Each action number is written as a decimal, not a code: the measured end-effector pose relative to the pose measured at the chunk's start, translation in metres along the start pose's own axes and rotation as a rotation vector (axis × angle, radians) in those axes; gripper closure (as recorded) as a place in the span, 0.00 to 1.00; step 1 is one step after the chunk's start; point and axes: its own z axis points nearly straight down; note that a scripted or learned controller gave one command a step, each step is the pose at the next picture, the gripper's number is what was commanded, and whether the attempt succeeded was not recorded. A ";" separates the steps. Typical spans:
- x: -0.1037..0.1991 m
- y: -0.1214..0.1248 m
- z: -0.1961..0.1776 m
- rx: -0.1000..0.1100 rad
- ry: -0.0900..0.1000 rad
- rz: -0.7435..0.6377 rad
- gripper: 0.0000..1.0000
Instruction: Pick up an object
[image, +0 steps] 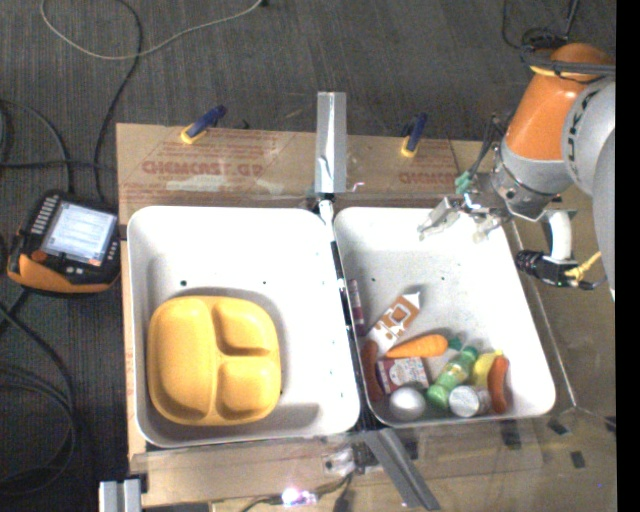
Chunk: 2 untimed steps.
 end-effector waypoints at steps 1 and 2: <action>-0.005 -0.049 0.097 -0.001 0.001 0.008 0.00; -0.040 0.009 0.100 -0.007 0.000 -0.080 0.00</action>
